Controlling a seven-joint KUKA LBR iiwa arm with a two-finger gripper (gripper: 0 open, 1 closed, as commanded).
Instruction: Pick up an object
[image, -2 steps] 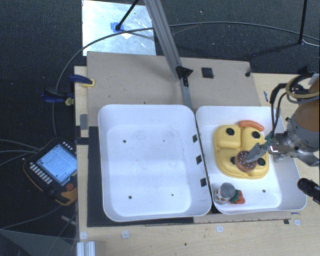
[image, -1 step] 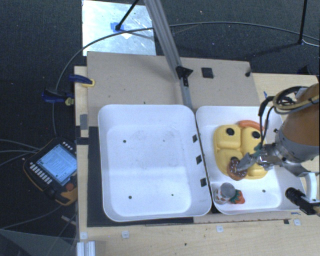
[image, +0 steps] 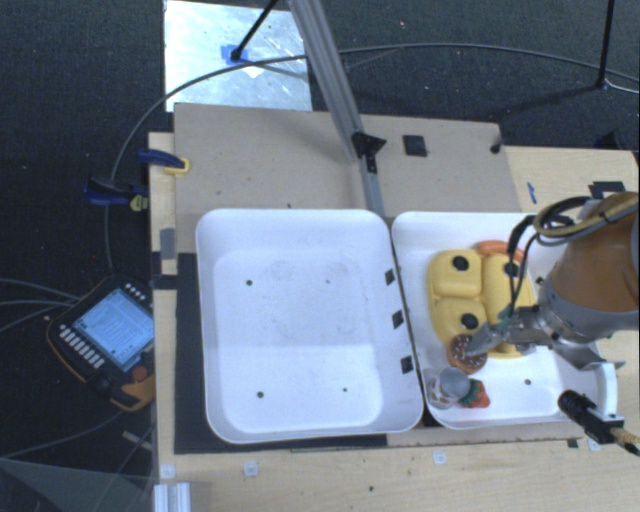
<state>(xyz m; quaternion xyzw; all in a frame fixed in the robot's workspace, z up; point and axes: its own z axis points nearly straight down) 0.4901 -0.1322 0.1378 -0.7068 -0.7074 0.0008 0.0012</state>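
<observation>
The arm (image: 590, 275) comes in from the right edge of the frame, grey w/ orange band, and covers much of the right bin's (image: 415, 235) right side. The gripper (image: 478, 343) sits low over the lower-middle of that bin, tip right at a small brownish round object (image: 462, 349). Can't tell if the fingers are open or closed, or whether they're gripping anything; they're too small and blurred, and mixed in w/ the clutter under them.

Objects are all in the right bin. A big yellow soft-looking item (image: 455, 290) w/ dark dots takes up the bin centre; its right part is hidden behind the arm and cables. An orange bit (image: 490, 246) peeks out at its upper edge, mostly covered, so no telling what it is. Just below the brownish object, near the bin's lower left corner, is a grey-silver piece (image: 447, 386) touching a small red/green thing (image: 476, 396); both are hard to make out.

The left bin (image: 300, 320) takes up the frame centre, white, w/ a few dark dots on its floor. Both bins rest on the tan tabletop (image: 270, 160). A handheld pendant w/ lit screen (image: 105, 335) lies at the left of the frame, off the tabletop. A grey pole (image: 335, 80) slants down from the top centre of the frame.
</observation>
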